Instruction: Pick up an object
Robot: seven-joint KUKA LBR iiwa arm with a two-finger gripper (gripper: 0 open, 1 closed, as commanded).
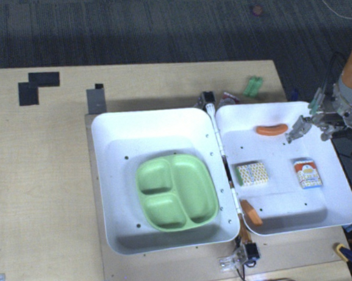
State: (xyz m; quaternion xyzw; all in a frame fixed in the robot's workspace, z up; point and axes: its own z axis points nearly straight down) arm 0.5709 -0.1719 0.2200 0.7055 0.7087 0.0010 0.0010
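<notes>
Two shallow white bins sit side by side on the tabletop [46, 197]; all places below are given relative to the right bin [341, 214]. The left bin [120, 233], touching its left wall, holds a green divided tray [177, 190]. Inside the right bin lie four candidates for picking: a sausage [272, 129] near the far wall, a speckled block [252, 173] at mid-floor on the left, a small carton [307, 174] at mid-floor on the right, and an orange piece [251, 212] against the near-left corner. The pincer [315, 128] hangs over the bin's far-right part, just right of the sausage. Its fingers appear parted by a moderate gap, with nothing between them and no contact with any object visible. Judged advice for the step in hand: the sausage is the nearest target; centre the parted fingers across its short axis, descend vertically, and close only once both fingers straddle it, keeping clear of the bin's far wall.
</notes>
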